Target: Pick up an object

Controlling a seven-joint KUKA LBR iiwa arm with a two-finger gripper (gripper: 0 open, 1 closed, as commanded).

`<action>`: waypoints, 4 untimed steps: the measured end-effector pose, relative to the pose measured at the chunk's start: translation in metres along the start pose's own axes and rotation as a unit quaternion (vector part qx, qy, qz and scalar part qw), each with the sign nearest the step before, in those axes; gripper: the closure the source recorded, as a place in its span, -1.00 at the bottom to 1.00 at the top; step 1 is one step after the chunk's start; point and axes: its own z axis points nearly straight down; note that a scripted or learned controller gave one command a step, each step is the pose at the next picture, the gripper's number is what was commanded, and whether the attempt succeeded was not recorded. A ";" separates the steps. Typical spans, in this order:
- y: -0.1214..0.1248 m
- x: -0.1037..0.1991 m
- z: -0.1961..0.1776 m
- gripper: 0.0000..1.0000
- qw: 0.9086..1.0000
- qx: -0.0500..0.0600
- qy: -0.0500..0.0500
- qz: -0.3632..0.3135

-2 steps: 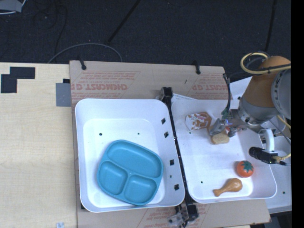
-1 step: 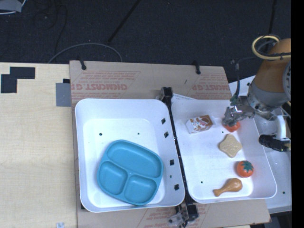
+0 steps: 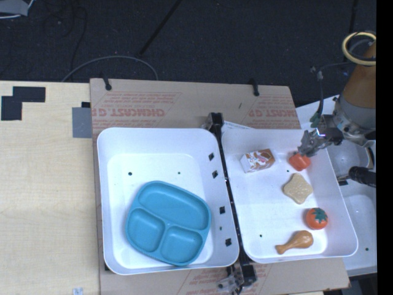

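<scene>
A: Where's the hand (image 3: 309, 145)?

B: At about two o'clock in the view, over the upper right part of the right bin (image 3: 264, 241). It reaches in from the right on the grey arm (image 3: 359, 103) with its orange band.

A: Is it wide or narrow?

B: I cannot tell; that part is small, dark and blurred.

A: Holding anything?

B: Nothing shows between its tips. A small red-orange piece (image 3: 299, 161) lies just beneath it, at its six o'clock, touching or nearly so; I can't say which.

A: What else lies in that bin?

B: From the red-orange piece, a little printed packet (image 3: 258, 160) sits at nine o'clock, near but apart. A tan, bread-like slice (image 3: 298, 188) lies at six o'clock, just below. Further toward six o'clock is a toy tomato (image 3: 316, 218) with a green top, and beyond it a toy chicken drumstick (image 3: 295, 243) lying flat, its bone end pointing to nine o'clock.

A: And the other bin?

B: The left bin (image 3: 153, 143) holds a blue three-compartment plate (image 3: 167, 222), lying flat at the view's seven o'clock.

A: Beneath the bins?

B: A sheet of printed cardboard (image 3: 184, 103) on the pale wooden worktop (image 3: 43, 189), running off to nine o'clock.
</scene>
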 end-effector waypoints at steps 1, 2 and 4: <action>0.000 0.000 0.007 1.00 1.000 0.001 0.000 -0.001; -0.014 0.052 -0.004 1.00 1.000 0.002 0.001 -0.002; -0.017 0.167 -0.004 1.00 1.000 0.002 0.001 -0.001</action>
